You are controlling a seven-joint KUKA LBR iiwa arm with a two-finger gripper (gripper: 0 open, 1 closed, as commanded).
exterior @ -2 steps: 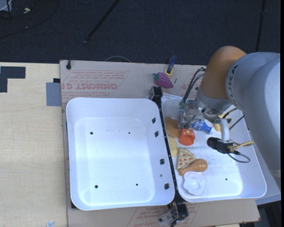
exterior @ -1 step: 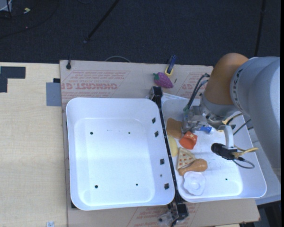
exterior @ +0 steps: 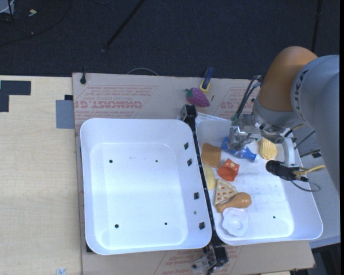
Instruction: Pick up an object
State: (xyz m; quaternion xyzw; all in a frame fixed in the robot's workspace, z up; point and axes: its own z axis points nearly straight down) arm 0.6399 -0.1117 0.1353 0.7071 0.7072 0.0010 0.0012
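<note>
In the right bin (exterior: 278, 202), a small heap of toy food lies close to the wall beside the left bin (exterior: 137, 193), and that leaves the far side of the floor bare for the arm (exterior: 324, 96) to get in. The arm reaches in from the right, and its jaws are down low over a blue toy (exterior: 245, 152) near the back of the bin. This blue toy looks like the thing it means to pick up, most likely because it lies a little apart and has room around it. It is not clear if the jaws are open or closed, or if they touch the toy at all. Just beside the blue toy are an orange cup (exterior: 211, 153) on one side and a yellow bumpy toy (exterior: 268, 148) on the other. A red block (exterior: 229, 169) sits a bit nearer the front. After that come a pizza slice (exterior: 222, 191), a chicken leg (exterior: 238, 200) touching it, and a white egg (exterior: 235, 222) at the front. The left bin has nothing in it. Both bins rest on a cardboard sheet (exterior: 132, 99) on the pale surface (exterior: 28, 182). Some purple grapes (exterior: 198, 97) lie on the cardboard behind the bins, outside both of them.
</note>
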